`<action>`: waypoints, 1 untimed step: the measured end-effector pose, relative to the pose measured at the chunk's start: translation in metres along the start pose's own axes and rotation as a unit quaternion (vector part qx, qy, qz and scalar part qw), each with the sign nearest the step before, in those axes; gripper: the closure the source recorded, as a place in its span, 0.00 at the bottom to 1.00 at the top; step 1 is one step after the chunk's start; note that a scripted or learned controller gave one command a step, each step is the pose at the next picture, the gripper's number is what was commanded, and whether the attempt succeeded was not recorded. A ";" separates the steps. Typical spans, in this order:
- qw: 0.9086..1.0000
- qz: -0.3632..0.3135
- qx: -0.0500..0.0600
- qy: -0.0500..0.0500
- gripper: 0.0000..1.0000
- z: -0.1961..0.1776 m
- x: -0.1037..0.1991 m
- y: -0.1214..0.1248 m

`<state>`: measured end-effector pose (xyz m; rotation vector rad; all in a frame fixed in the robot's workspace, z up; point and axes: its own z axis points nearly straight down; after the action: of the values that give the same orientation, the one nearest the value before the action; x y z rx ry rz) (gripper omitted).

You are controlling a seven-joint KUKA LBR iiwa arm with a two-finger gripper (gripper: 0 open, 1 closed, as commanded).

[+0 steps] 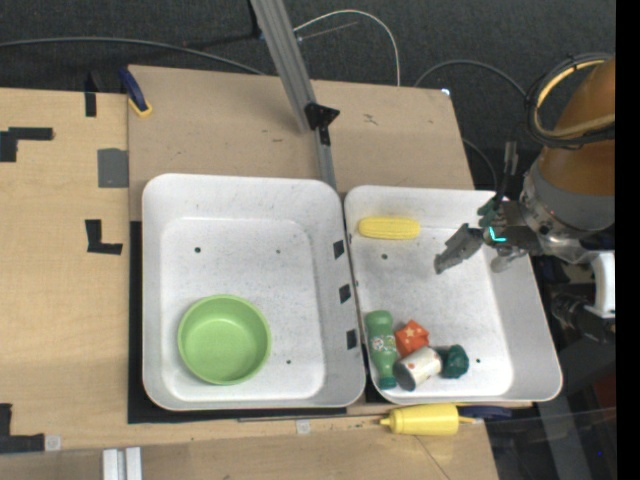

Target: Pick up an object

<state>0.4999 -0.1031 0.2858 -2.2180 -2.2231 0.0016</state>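
The right bin point(520, 368) holds a yellow corn cob point(388, 229) near its far left corner. A cluster lies at its near side: a green bottle point(379, 343), a small red piece point(411, 337), a white cylinder point(418, 368) and a dark green piece point(456, 361). My gripper point(482, 256) hangs over the right bin's far right part, open, with nothing between its fingers. It stands to the right of the corn and well above the cluster.
A green bowl point(224, 339) sits in the near left of the left bin point(240, 203). A yellow item point(425, 420) lies on the bench just outside the right bin's front rim. A grey pole point(290, 58) slants down to the bins' shared far edge.
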 end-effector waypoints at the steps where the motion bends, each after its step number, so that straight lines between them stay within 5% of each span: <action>1: 1.000 0.000 0.003 0.000 0.00 0.051 0.007 -0.009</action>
<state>0.4910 -0.0964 0.2347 -2.2157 -2.2188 0.0077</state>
